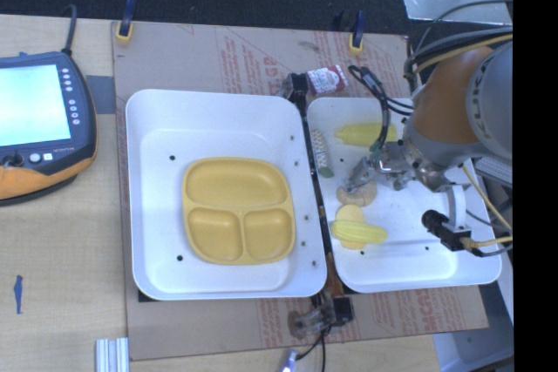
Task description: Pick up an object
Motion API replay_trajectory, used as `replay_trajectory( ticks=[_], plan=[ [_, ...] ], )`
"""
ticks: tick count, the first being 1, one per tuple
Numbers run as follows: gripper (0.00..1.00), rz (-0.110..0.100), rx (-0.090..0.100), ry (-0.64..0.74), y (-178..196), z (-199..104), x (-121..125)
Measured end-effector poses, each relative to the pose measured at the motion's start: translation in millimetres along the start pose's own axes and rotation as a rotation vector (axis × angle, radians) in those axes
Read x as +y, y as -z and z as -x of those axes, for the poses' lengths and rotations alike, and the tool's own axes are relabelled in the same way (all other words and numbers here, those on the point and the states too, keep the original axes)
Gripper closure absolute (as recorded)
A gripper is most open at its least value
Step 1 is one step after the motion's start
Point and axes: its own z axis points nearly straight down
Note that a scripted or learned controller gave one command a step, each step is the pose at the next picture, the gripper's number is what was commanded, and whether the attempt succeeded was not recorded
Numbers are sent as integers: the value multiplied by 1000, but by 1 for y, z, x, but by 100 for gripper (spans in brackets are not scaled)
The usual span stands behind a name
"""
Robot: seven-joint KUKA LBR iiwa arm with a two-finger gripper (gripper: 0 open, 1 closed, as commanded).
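In the right bin (410,270) lie a yellow corn-like piece (358,232) near the front left, a pale round piece (350,213) just behind it, a beige lump (364,194), and another yellow piece (360,134) at the back. My gripper (364,174) reaches down from the arm on the right, with its tips just above the beige lump. The left bin (157,187) holds a yellow divided plate (237,210).
A teach pendant (39,122) lies at the far left of the bench. A small red-and-white packet (324,80) sits behind the bins. Cables (384,104) hang over the right bin's back. A black part (440,226) of the arm overhangs the right bin's right side.
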Motion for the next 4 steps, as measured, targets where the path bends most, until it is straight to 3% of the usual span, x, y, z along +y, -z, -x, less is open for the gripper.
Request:
replay_trajectory(
  ticks=[1, 2, 3, 4],
  plan=[
    [0, 1, 0, 0, 0, -6, -16],
    [0, 3, -1, 4, 0, -24, 8],
    [100, 1, -2, 6, 11, -23, 8],
    [100, 5, 2, 2, 102, -92, 12]
  ],
)
